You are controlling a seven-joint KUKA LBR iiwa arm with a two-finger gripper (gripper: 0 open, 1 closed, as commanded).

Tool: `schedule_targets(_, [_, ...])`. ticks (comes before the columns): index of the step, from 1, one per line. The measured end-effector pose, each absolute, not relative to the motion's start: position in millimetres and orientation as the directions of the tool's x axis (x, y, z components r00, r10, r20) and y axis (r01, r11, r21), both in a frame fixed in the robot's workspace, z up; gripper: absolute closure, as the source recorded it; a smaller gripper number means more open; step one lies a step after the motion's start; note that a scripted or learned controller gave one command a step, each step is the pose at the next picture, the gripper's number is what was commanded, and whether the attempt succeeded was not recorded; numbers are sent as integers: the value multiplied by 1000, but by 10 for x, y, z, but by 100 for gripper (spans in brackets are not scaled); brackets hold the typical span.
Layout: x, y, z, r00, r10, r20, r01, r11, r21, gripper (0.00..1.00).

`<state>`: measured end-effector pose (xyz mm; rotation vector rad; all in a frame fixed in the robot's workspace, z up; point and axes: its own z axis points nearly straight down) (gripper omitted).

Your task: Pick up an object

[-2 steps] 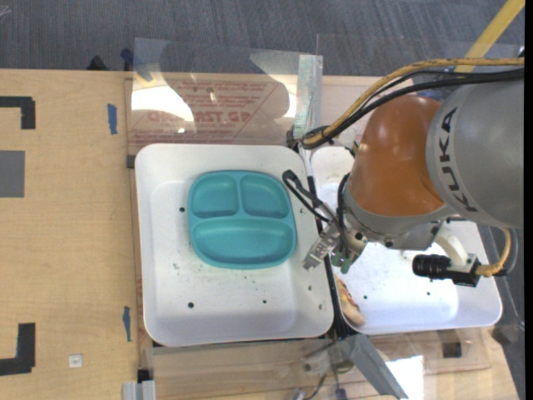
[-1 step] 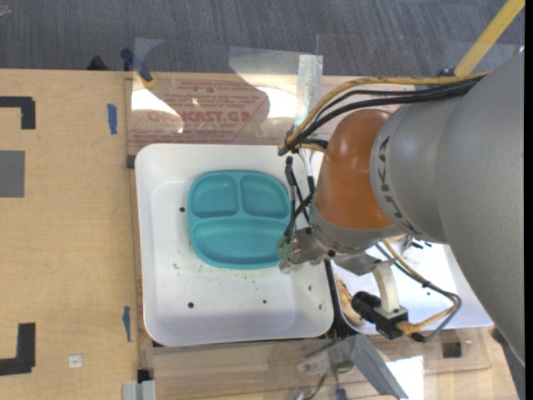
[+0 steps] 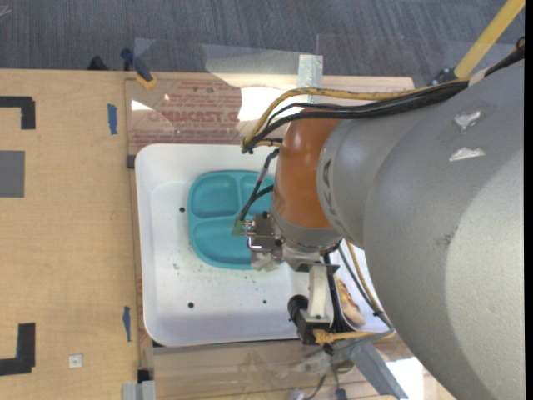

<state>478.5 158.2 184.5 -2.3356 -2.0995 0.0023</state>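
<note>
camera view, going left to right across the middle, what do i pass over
Black tape → blue tape → white bin → teal plate → orange band → grey arm.

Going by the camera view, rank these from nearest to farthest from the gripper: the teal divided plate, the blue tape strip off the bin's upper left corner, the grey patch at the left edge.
1. Teal divided plate, in the white bin, right beside the gripper.
2. Blue tape strip, on the cardboard past the bin's upper left corner.
3. Grey patch, at the far left edge.
</note>
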Motion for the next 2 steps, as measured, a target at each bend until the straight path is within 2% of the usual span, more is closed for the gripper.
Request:
schedule_targets(1, [4779, 2262, 1774, 419, 908, -2, 908, -419, -2, 100])
schedule_targets(2, [4782, 2250, 1745, 722, 691, -3, 691, -722, -1, 100])
